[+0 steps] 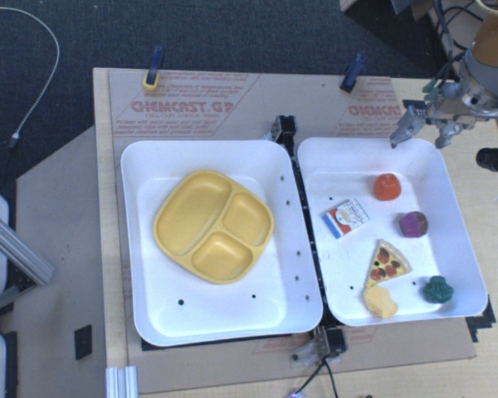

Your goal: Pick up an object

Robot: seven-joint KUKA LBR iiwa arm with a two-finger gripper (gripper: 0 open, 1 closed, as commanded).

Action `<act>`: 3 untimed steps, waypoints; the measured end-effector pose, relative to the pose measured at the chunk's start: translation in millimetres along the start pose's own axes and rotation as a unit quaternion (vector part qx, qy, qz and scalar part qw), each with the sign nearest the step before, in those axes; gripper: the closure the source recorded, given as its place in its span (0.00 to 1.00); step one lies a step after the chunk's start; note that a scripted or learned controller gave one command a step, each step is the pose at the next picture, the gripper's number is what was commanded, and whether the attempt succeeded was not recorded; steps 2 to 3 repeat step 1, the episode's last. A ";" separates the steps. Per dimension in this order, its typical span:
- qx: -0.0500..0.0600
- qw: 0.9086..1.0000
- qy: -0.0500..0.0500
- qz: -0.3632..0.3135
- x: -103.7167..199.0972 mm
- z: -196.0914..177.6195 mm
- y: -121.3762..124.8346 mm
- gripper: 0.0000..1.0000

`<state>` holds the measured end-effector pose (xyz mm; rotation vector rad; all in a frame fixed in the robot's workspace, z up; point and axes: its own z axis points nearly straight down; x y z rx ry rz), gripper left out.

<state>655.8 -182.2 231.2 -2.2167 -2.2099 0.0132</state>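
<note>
In the right bin (448, 181) lie an orange-red round fruit (387, 186), a small white, blue and red packet (346, 217), a purple lump (412, 223), a pizza slice (388, 262), a yellow piece (381, 303) and a dark green piece (437, 289). My gripper (422, 133) hangs over the bin's far edge at the upper right, above and right of the orange-red fruit. Its two fingers stand spread apart with nothing between them.
The left bin (149, 297) holds a yellow divided plate (213, 225). A black clamp (284, 128) sits between the bins at the back. Blue clips (153, 63) (353, 71) pin the cardboard sheet at its far edge.
</note>
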 end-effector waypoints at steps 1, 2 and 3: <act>-0.008 1.000 -0.001 -0.002 0.9 -9.9 2.5 0.00; -0.008 1.000 -0.001 -0.002 0.9 -9.9 2.5 0.00; -0.008 1.000 -0.001 -0.002 0.9 -9.9 2.5 0.00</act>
